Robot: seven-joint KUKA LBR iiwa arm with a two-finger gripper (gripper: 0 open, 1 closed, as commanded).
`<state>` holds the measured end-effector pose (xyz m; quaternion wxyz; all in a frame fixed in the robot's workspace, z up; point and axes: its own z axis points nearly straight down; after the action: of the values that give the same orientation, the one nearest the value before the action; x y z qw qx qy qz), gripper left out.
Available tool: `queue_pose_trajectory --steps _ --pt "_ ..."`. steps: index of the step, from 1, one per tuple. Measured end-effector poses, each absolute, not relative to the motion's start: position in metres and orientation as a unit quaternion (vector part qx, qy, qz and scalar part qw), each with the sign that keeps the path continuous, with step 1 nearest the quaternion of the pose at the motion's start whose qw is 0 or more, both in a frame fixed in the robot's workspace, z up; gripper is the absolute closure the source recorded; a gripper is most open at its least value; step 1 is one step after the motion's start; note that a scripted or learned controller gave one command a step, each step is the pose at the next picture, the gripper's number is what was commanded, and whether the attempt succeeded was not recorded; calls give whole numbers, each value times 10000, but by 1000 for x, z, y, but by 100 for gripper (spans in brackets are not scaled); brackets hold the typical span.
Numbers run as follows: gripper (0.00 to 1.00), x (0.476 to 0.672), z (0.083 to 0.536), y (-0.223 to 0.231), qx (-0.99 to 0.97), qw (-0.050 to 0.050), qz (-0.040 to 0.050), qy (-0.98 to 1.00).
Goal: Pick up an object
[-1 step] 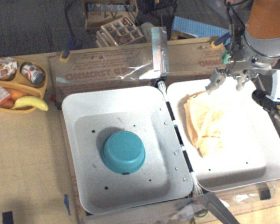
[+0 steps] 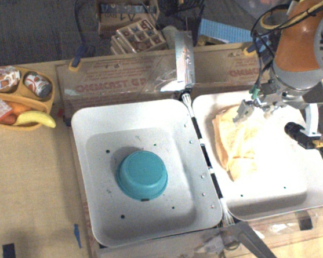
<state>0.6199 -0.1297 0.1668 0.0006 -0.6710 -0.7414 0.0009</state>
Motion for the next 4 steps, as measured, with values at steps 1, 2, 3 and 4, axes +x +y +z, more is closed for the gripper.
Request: queue_pose_trajectory --steps 1,2,3,4 --pt "0 620 167 -130 -6711 4 8 -7414" --pt "0 655 92 -117 -6460 -58 -37 -7633" --pt "100 657 101 -117 -6472 -71 -56 -7622" --pt "0 657 101 -118 -6474 -72 -54 -7621"
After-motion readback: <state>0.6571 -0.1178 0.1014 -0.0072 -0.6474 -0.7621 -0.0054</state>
